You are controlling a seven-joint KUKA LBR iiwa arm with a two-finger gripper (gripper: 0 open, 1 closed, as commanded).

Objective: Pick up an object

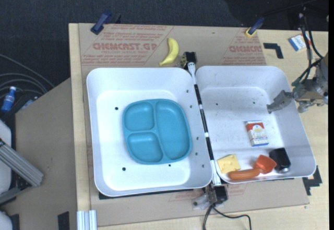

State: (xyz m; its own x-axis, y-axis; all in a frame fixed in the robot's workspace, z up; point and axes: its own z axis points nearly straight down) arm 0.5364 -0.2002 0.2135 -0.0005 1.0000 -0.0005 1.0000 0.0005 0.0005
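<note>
Risk gathers in the near corner of the right bin, where five small things crowd together: a yellow cheese-like wedge, an orange sausage-shaped toy, an orange-red piece, a black block and, slightly apart up the floor, a small red-and-white carton. The sausage toy touches both the wedge and the orange-red piece, so a descent there may well pinch two at once or nudge one away, and the black block sits hard by the bin's sloped wall, which could foul a finger. The carton lies flat and may offer little edge to close on.

The tool hangs at the right bin's far-right side, near the rim, with one grey finger pointing left over the white floor; how wide it stands cannot be made out at this size, and nothing shows between its fingers. The carton lies nearest, below and just left of it; the cluster lies farther toward the camera. A blue divided plate fills the middle of the left bin, well apart, and a toy banana rests on the desk beyond both bins.
</note>
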